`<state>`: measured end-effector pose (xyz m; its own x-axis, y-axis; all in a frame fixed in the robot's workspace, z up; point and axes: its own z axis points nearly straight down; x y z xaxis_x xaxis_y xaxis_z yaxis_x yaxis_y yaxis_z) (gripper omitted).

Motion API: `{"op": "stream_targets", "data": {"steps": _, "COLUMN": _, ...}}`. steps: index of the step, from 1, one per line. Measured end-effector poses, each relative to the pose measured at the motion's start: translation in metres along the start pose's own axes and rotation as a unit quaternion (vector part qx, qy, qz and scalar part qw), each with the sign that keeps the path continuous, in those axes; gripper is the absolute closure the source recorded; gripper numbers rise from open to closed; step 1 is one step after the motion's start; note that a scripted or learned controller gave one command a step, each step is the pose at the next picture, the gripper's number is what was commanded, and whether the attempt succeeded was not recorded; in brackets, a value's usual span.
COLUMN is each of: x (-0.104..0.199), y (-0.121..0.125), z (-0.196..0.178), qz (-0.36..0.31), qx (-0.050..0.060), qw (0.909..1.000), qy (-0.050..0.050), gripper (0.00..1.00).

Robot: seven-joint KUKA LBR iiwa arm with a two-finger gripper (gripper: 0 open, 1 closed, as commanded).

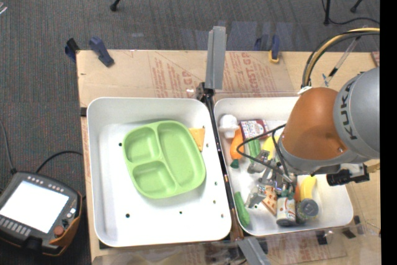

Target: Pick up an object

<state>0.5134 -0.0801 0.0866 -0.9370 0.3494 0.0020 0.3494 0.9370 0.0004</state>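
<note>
Lower right of frame, the gripper [265, 186] hangs over the cluttered right bin [345, 215] to grab something; jaw state unclear.

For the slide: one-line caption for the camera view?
KUKA arm's gripper lowered into the cluttered right bin; green divided plate sits in the left bin.

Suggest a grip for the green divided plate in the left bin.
Probably the raised outer rim of the green divided plate, at its left edge, coming straight down. It lies flat in the left bin; an orange item crowds its upper right corner.
</note>
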Motion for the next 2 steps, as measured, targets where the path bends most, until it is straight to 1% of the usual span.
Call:
{"op": "stream_targets", "data": {"steps": 1, "x": 0.027, "y": -0.037, "z": 0.000, "qz": 0.006, "qx": 0.000, "qw": 1.0000, "qy": 0.001, "gripper": 0.00}}
{"op": "stream_targets", "data": {"steps": 2, "x": -0.080, "y": 0.027, "z": -0.002, "qz": 0.003, "qx": -0.001, "qw": 1.0000, "qy": -0.002, "gripper": 0.00}}
